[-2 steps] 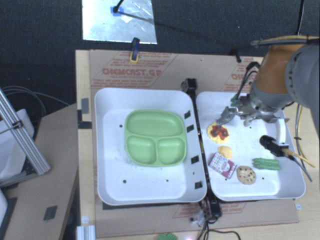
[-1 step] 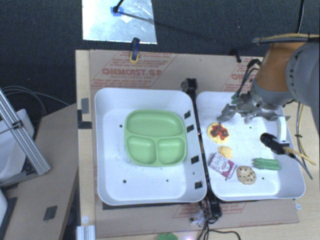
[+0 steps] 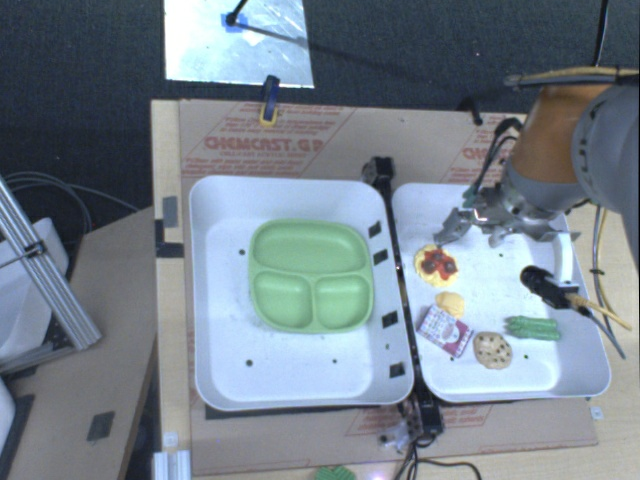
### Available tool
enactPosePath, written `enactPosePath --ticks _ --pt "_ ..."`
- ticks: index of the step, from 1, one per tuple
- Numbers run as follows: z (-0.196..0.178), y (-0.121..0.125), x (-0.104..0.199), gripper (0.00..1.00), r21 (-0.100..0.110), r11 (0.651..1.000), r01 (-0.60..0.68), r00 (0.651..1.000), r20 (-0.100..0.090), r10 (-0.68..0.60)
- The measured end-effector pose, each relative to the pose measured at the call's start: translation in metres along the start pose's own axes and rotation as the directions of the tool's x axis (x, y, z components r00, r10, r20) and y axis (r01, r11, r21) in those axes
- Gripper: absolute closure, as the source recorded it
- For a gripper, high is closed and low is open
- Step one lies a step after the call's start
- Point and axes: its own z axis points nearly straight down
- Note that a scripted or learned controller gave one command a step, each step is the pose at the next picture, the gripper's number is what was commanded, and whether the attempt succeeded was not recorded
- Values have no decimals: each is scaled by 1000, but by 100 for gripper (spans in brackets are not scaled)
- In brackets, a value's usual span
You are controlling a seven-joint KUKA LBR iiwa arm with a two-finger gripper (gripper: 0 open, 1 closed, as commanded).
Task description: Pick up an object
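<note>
Cardboard-topped table [image 3: 300, 138] on dark carpet [image 3: 80, 68]. At twelve o'clock in right white bin [image 3: 585, 363]: tool [image 3: 470, 228] spread apart, gripping nothing.

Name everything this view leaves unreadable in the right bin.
Camera view:
- Red-and-white packet: print too small to read.
- Green item: blurred, kind unclear.
- Yellow piece: its near edge meets the packet; touching or overlapping, cannot tell.
- Right bin: far right corner hidden by the arm.

1 fixed camera, above the bench [image 3: 290, 138], slanting down — 2 bins [image 3: 218, 298] in frame
</note>
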Motion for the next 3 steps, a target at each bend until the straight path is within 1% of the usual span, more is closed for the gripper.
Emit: enactPosePath --ticks 3 --pt "0 0 0 0 0 1000 0 1000 0 0"
